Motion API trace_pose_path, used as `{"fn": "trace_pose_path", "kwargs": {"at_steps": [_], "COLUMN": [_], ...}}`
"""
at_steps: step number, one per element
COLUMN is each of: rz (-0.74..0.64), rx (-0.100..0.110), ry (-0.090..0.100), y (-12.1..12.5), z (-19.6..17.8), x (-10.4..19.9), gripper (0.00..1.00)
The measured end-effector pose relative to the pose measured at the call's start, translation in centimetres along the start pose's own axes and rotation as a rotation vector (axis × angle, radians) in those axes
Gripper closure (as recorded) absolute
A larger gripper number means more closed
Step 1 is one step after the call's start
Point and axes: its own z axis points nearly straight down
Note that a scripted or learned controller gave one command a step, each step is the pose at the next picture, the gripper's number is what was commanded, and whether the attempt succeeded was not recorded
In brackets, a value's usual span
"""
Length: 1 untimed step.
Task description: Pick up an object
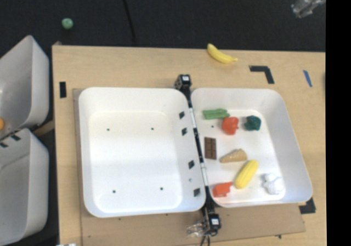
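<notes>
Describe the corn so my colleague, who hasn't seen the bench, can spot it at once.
Look in the right bin, toward its near edge. The corn lies tilted there, between a tan wedge and a white lump, with a red piece below it. It is the one yellow thing in that bin.

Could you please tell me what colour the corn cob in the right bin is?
Yellow: the corn cob shows clearly in the camera view.

The right bin (285, 124) holds a green strip (215, 113), a red lump (230, 125), a dark green lump (252, 123), a brown bar (210, 148), a tan wedge (233, 155), a yellow corn cob (246, 173), a red block (222, 189) and a white ball (272, 183), all lying loose
</notes>
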Motion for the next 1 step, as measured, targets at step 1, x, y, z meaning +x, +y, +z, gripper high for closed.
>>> {"fn": "trace_pose_path", "kwargs": {"at_steps": [1], "rz": [0.011], "rx": [0.019], "ry": [0.002], "y": [-0.14], "z": [0.69], "x": [-8.16], "gripper": [1.0]}}
